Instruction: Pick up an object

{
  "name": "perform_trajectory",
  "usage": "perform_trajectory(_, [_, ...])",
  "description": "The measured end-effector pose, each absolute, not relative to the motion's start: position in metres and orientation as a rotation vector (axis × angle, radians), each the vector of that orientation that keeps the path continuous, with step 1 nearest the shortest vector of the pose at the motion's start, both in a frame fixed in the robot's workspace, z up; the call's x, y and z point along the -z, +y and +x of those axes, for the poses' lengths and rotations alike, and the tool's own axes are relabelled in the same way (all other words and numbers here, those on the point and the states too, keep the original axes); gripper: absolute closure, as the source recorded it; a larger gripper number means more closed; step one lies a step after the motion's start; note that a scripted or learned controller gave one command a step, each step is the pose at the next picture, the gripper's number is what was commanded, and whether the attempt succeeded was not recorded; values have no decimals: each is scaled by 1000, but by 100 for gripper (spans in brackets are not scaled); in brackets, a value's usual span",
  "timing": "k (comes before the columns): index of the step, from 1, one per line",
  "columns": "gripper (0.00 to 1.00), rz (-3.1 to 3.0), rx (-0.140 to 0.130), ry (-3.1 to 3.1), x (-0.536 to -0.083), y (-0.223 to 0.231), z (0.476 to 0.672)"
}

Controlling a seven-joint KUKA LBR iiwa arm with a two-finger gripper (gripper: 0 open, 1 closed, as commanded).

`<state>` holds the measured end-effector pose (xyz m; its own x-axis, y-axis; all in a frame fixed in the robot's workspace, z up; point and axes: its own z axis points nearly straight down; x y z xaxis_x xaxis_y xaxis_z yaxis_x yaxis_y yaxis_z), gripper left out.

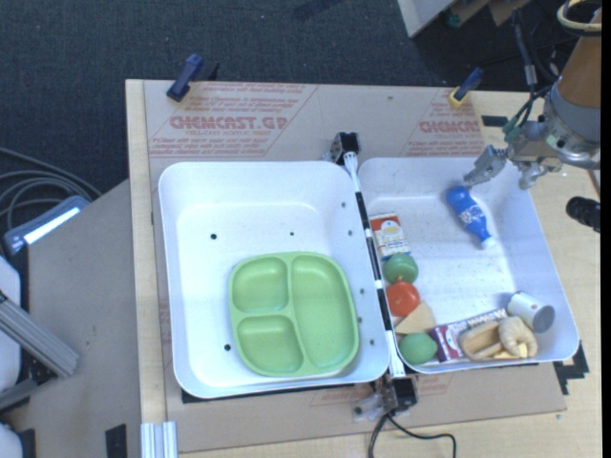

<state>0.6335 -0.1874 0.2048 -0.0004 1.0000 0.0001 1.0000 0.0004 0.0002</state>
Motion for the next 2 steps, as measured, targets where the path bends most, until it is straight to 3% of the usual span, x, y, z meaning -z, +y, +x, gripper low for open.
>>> perform_trajectory(1, [0, 2221, 1, 2223, -151, -178, 661])
perform_trajectory(2, [0, 2223, 2, 2225, -84, -203, 666])
